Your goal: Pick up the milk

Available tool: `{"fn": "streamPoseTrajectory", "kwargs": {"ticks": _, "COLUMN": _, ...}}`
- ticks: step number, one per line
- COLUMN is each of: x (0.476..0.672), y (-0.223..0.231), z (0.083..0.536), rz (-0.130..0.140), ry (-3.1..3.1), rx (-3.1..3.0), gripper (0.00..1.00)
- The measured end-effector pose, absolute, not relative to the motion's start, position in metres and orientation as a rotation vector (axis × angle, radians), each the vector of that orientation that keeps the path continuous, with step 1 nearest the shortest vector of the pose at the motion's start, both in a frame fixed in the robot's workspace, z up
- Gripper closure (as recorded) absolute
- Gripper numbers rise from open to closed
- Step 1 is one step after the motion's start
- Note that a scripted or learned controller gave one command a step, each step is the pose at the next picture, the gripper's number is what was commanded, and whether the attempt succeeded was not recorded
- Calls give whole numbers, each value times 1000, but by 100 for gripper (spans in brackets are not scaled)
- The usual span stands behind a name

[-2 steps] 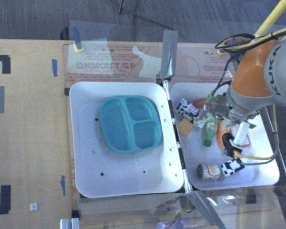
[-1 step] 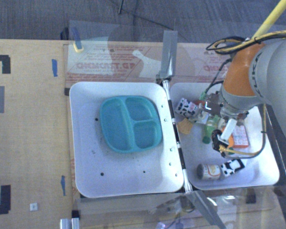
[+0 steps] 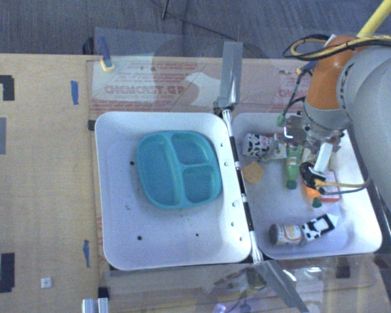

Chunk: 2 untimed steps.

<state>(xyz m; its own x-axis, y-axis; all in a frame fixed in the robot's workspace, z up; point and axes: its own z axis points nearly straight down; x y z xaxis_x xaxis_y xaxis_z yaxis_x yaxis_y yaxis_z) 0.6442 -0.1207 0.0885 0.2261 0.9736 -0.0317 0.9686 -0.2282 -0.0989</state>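
Observation:
A small cow-patterned milk carton lies at the back left of the right bin. A second black-and-white cow-patterned item lies near that bin's front, end to end with a tan jar-like thing. My gripper hangs low over the back middle of the right bin, just right of the carton and above a green bottle. The wrist hides what lies directly under it. Nothing is visibly held.
The left bin holds a teal divided plate. In the right bin, a tan flat piece lies by the left wall. An orange item with a cable loop sits under the wrist. The grey arm covers the bin's back right.

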Motion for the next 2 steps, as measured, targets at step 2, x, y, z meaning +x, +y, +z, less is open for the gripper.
{"fn": "streamPoseTrajectory", "kwargs": {"ticks": 2, "x": 667, "y": -153, "z": 213, "rz": -1, "ry": -1635, "rx": -2684, "gripper": 0}}
